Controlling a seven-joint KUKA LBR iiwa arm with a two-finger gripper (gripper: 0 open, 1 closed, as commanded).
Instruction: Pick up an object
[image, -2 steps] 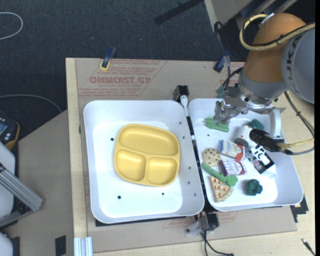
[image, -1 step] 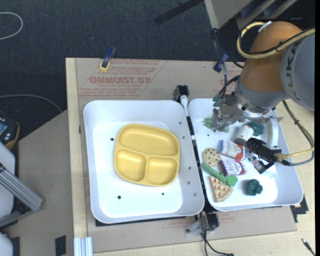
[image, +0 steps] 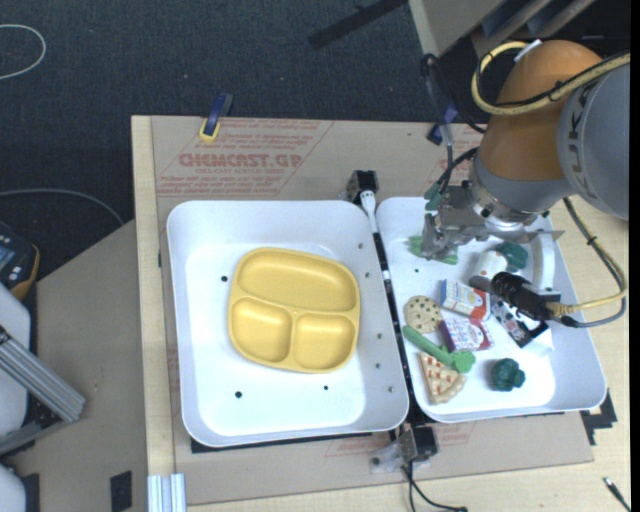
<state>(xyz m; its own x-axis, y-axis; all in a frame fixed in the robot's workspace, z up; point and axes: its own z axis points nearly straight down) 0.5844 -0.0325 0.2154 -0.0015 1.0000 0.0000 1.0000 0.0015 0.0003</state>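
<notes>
The right bin (image: 570, 385) holds several small toy items: a cookie (image: 422, 312), a pizza slice (image: 441, 378), a green-handled piece (image: 436, 346), a small box (image: 461, 297), a dark packet (image: 468, 333), a green broccoli-like lump (image: 506, 375) and a teal piece (image: 514, 256). My gripper (image: 438, 243) hangs low over the bin's far left part, above the cookie and box. I see nothing between its fingers. The arm covers the bin's far end.
The left bin (image: 195, 300) holds a yellow divided plate (image: 294, 308) at its middle. A black ridge (image: 384, 290) runs between the two bins. Cables (image: 600, 300) trail over the right bin's right side. A clamp (image: 213, 117) sits on the board's far edge.
</notes>
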